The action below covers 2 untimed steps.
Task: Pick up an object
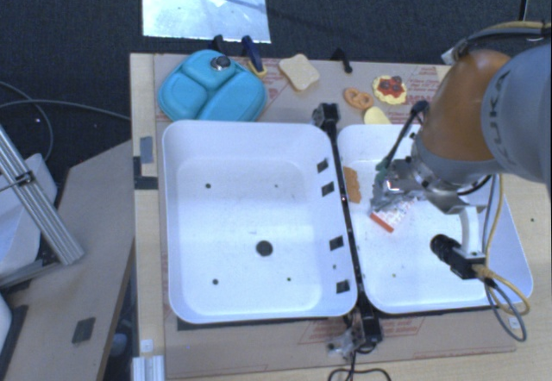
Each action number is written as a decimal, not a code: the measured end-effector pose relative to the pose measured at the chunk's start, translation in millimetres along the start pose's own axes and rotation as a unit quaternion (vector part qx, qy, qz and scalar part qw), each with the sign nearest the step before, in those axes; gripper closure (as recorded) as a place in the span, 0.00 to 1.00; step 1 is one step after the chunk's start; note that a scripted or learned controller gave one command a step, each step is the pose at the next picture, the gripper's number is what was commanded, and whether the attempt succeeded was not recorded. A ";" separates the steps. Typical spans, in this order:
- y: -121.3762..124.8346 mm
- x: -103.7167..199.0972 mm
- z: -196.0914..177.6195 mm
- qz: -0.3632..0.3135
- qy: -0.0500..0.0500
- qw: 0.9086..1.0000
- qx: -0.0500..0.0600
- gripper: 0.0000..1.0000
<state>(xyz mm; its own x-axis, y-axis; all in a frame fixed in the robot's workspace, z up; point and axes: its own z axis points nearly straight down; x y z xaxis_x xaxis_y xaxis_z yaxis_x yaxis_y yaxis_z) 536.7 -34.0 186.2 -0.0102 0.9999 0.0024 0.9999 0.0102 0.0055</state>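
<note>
Dark carpet surrounds the bench (147, 224), where two white bins sit side by side at mid-frame. Over the right bin (414, 284) the gripper (390, 191) hangs low; how its jaws stand cannot be told. A small packet with a red edge (388, 217) lies on the bin floor just below the gripper, touching or nearly so. An orange-brown piece (352, 184) lies left, near the divider.
</note>
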 end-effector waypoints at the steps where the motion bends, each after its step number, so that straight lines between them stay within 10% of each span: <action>1: -33.2 44.9 -8.6 0.001 0.000 1.000 0.002 1.00; 2: -48.1 31.0 -79.7 0.003 -0.001 1.000 -0.002 1.00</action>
<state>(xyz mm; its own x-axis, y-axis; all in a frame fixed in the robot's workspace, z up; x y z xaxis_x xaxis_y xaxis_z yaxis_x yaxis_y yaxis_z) 487.8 -3.7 265.7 -0.0047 1.0000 0.0001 0.9999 0.0047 0.0094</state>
